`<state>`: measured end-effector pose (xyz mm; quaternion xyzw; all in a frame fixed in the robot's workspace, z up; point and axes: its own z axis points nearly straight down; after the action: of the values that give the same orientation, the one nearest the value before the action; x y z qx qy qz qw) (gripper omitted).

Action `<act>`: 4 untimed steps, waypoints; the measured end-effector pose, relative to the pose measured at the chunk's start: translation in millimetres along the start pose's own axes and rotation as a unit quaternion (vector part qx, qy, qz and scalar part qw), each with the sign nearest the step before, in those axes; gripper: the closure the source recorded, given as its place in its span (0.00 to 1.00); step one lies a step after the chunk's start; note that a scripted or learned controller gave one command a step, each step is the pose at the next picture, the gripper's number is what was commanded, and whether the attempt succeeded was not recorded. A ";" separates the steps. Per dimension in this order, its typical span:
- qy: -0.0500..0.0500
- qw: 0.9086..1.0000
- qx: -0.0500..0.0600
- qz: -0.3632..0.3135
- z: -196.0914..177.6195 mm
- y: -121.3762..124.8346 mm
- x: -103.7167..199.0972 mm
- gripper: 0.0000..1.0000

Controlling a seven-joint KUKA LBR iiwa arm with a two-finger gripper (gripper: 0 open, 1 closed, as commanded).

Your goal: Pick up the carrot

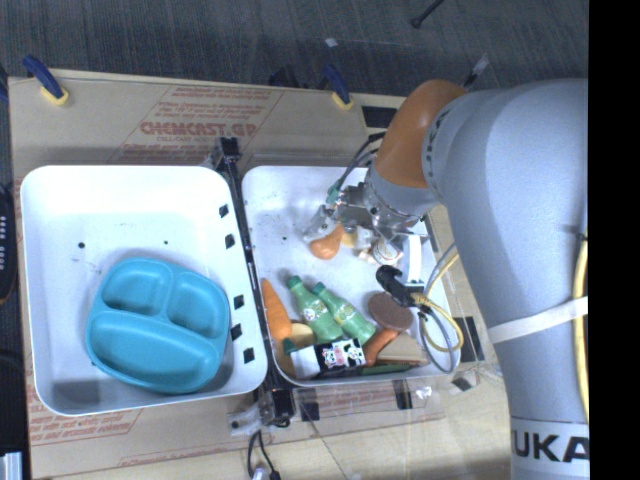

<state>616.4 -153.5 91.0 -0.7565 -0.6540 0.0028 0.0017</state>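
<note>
Hovering in the upper half of the right bin [262,190], the gripper [352,220] sits low over a small orange, rounded item [324,246] that lies just beside and below it; whether the claw is open or closed I cannot tell.

Lower in the frame, the carrot [275,313] lies lengthwise against the left wall of that bin, its pointed end toward the top of the picture and its thicker end down by the clutter. Just right of it lie two green bottles [325,308], and a black-and-white patterned item [342,354] sits near its base. The blue divided plate [157,324] rests in the left bin [50,198], well apart.

The carrot looks like a light, stiff toy with a smooth, tapering skin, so it may slip. Closing across the thicker middle seems safest, though the wall crowds one side.
</note>
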 end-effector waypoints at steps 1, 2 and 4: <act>0.001 1.000 0.001 -0.004 -11.0 1.0 1.8 1.00; 0.002 0.990 0.003 0.139 -40.8 -58.0 43.8 1.00; 0.000 0.875 0.007 0.484 -98.5 -103.8 137.7 1.00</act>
<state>534.3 -2.1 189.9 -0.9784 -0.2066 0.0074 0.0052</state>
